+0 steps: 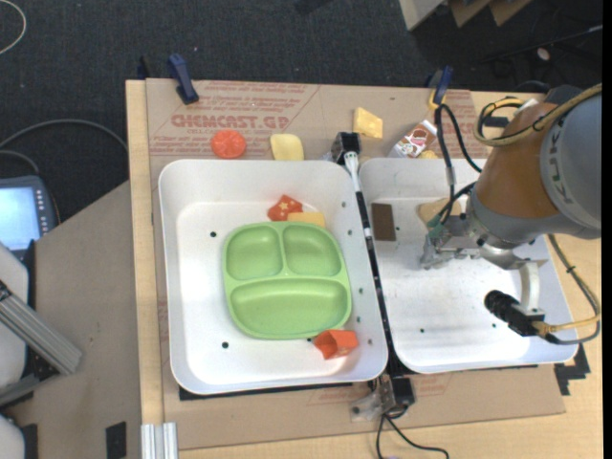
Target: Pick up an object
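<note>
The grey arm (535, 175) reaches over the right bin (449, 347), its gripper (442, 249) low near that bin's middle; whether it grips anything I cannot tell. A green plate (285, 280) fills the left bin's (182, 285) centre, and a small brown block (382, 222) lies near the right bin's left edge.

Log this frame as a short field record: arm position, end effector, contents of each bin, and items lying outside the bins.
arm: reaches in from the right, over the right bin
end effector: low over the right bin's upper middle, nothing seen between its fingers
left bin: green divided plate, red piece, pale yellow piece, orange block
right bin contents: brown block
outside bins, on cardboard: orange disc, yellow block, yellow wedge, red-and-white packet
</note>
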Controlling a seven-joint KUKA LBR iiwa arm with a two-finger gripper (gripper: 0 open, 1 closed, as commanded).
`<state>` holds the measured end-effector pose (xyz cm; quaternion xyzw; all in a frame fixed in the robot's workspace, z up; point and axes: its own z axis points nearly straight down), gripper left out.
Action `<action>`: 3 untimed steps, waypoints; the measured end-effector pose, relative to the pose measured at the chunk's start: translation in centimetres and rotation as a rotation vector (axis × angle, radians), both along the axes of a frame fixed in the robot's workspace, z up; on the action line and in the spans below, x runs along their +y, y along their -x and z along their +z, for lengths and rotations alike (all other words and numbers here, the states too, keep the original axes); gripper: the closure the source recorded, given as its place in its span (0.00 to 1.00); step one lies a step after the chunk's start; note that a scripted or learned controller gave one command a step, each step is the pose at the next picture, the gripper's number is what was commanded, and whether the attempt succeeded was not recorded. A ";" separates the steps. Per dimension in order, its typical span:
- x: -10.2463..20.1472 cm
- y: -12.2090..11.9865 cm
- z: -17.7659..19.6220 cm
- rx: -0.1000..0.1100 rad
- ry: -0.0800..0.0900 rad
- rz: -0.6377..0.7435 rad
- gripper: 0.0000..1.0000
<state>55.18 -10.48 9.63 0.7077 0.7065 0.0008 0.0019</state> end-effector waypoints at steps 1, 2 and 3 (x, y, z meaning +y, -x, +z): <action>-4.5 -0.2 10.8 -0.008 0.004 -0.002 1.00; -4.2 -0.1 10.1 0.003 -0.001 0.001 0.00; 0.5 -9.0 -0.8 -0.002 -0.001 0.009 0.00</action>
